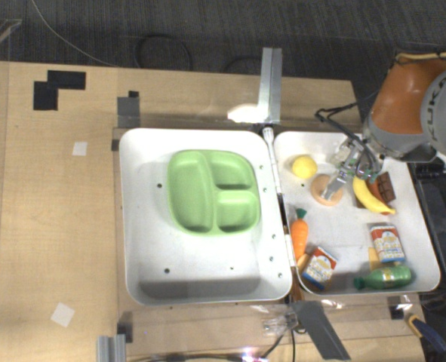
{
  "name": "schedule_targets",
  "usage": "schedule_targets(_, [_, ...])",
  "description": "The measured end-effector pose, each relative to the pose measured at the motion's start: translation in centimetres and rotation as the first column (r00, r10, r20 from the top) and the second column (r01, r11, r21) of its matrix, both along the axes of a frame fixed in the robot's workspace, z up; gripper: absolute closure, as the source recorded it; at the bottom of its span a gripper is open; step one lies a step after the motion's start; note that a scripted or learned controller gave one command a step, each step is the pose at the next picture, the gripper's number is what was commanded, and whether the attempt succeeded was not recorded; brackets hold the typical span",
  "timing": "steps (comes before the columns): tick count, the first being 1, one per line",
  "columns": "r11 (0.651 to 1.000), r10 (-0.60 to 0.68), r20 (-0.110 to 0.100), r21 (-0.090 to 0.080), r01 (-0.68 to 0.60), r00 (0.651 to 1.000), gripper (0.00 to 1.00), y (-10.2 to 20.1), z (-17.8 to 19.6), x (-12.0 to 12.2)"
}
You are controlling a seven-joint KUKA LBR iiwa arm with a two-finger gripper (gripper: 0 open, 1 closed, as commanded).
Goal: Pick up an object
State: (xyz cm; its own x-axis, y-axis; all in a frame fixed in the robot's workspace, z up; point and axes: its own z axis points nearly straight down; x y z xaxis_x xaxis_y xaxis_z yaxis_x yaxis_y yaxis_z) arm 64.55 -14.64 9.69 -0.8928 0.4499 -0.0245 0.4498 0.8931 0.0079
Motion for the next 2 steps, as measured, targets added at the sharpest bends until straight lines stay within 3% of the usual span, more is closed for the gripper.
schedule_targets(1, [0.998,-0.065,0.005,0.003,0.065,0.998,0.00,-0.7,0.0,-1.9])
schedule_targets(2, [0.985,-0.171,0.004,0.005,0.171,0.985,0.00,-2.4,0.0,-6.2])
